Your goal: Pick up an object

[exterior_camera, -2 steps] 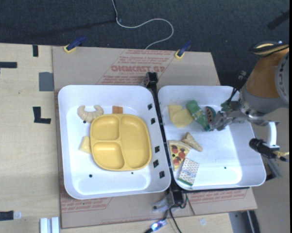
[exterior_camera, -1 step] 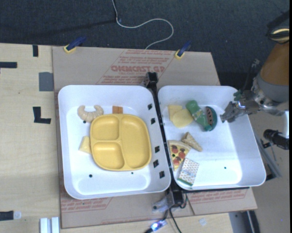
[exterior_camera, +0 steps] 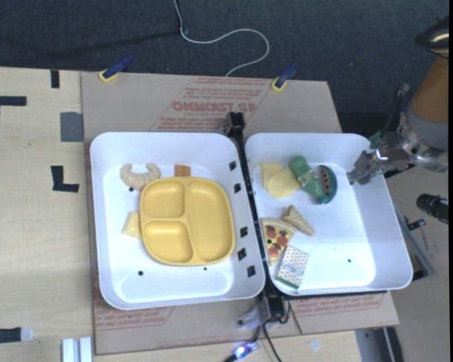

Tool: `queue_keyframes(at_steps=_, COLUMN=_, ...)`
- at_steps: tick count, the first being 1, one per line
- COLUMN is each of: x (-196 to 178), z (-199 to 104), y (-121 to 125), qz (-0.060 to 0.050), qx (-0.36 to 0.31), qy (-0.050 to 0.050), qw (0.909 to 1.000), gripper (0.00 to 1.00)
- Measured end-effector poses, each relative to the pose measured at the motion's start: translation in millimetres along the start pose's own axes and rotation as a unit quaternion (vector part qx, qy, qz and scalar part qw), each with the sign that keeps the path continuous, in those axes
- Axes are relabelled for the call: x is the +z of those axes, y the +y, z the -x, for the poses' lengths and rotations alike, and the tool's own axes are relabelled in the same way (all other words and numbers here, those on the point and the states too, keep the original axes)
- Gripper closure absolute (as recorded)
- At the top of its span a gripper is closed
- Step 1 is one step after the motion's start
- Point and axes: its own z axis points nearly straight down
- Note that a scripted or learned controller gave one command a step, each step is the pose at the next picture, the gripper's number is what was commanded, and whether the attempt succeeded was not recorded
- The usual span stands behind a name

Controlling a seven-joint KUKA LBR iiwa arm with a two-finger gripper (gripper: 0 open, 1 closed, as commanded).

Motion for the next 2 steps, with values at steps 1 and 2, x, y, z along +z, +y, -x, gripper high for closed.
queue_keyframes(at_steps=1, x=-7, z=-57, y=-16, qz=-0.001, qx=-0.002, qy=0.001, qw=1.0, gripper=1.0)
queue_keyframes(at_steps=2, x=3, z=-102, y=-27, qz=-0.002, qx=-0.002, qy=0.001, qw=1.0, gripper=1.0)
